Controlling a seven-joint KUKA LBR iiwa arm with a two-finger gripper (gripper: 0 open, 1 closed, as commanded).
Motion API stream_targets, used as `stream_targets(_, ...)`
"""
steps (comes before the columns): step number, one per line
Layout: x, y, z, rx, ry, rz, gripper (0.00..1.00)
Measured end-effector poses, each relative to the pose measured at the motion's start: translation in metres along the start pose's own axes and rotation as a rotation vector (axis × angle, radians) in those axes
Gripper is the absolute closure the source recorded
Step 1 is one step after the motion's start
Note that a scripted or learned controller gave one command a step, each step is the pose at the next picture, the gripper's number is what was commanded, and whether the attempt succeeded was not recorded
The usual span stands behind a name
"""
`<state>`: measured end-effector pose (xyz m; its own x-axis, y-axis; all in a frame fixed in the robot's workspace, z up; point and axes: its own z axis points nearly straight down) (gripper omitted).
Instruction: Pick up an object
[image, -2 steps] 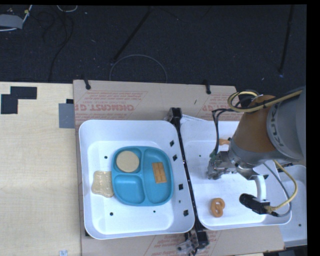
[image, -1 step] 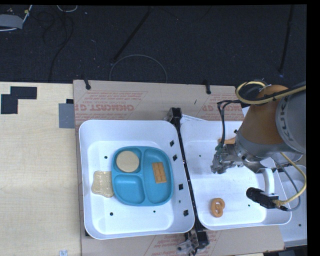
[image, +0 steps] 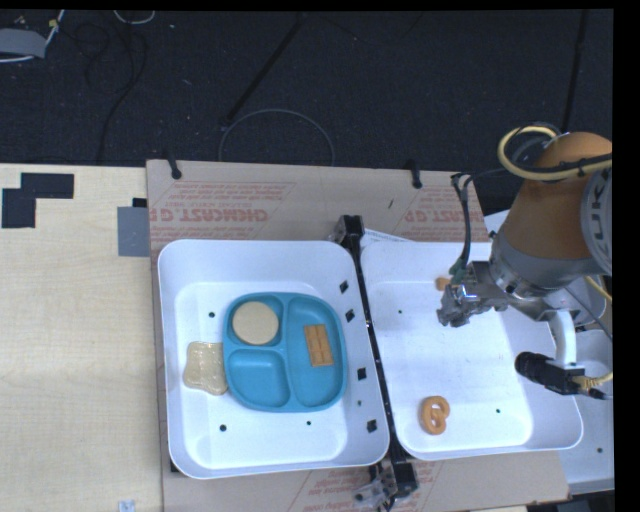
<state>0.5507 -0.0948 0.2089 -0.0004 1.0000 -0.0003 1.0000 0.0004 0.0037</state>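
Blue tray (image: 262, 385) in left bin (image: 190, 262), pretzel (image: 434, 414) in right bin (image: 410, 262); pincer (image: 452, 305) above it

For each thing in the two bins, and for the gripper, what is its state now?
Blue tray: flat in left bin.
Round cracker: in tray's upper-left compartment.
Brown bar: in tray's right compartment.
Pale bread piece: beside tray's left edge.
Pretzel: on right bin floor.
Gripper: above right bin, holding nothing visible.

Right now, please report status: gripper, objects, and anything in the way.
Two-finger gripper over right white bin, nothing seen held. Small orange pretzel-shaped object lies nearer the front of that bin, apart from the gripper. Nothing between them.
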Motion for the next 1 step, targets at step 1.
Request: stream_targets(1,-0.0016,0.0,-0.0075,0.005,0.001,0.001,1.0)
